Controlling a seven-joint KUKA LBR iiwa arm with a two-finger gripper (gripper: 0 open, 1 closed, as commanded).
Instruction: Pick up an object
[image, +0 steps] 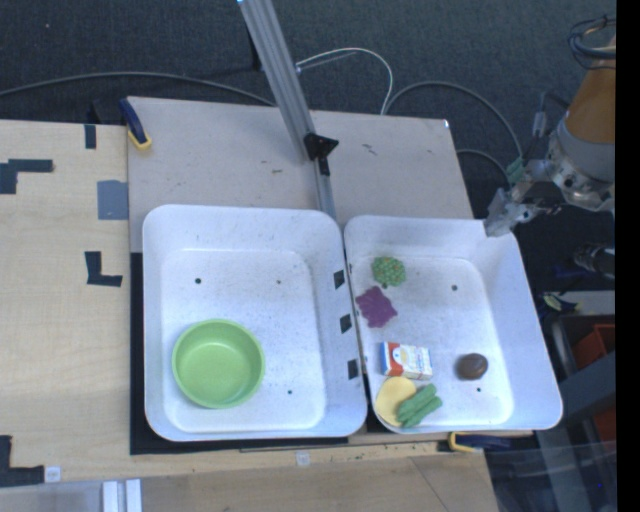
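The right bin (510, 300) holds several small objects: a bumpy green piece (389, 270), a purple piece (376, 306), a white and red carton (404, 360), a brown round object (472, 366), and a yellow piece (393, 393) with a green pod (420, 405) lying on it. My gripper (503, 213) hangs at the bin's far right corner, over its rim and apart from all of these objects. I see nothing held in it. The orange band of the arm (592, 105) is at the upper right.
In the left bin (160, 240), a green bowl (217, 362) sits at the near left. A grey metal pole (290, 85) slants down to the gap between the bins. Cables (420, 90) run across the dark floor behind the bench.
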